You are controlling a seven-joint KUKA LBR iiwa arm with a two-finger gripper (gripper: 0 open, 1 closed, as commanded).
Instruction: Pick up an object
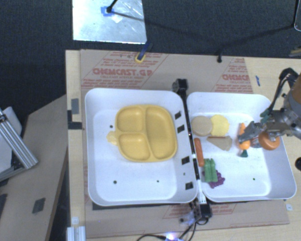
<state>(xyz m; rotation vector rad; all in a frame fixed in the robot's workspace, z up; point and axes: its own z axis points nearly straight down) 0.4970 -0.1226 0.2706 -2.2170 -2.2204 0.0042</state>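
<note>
We see two white bins side by side on the tabletop (75,134). The left bin (98,185) holds a yellow divided plate (143,133). In the right bin (278,182) lie a tan disc (201,125), a yellow disc (220,125), a carrot (198,151), green pieces (209,169) and grapes (217,180). The gripper (250,134) hangs low over this bin's right part.

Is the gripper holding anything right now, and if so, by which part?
Cannot be told. The gripper sits low in the right white bin over a small orange toy piece, but the view doesn't settle whether it is gripped.
</note>
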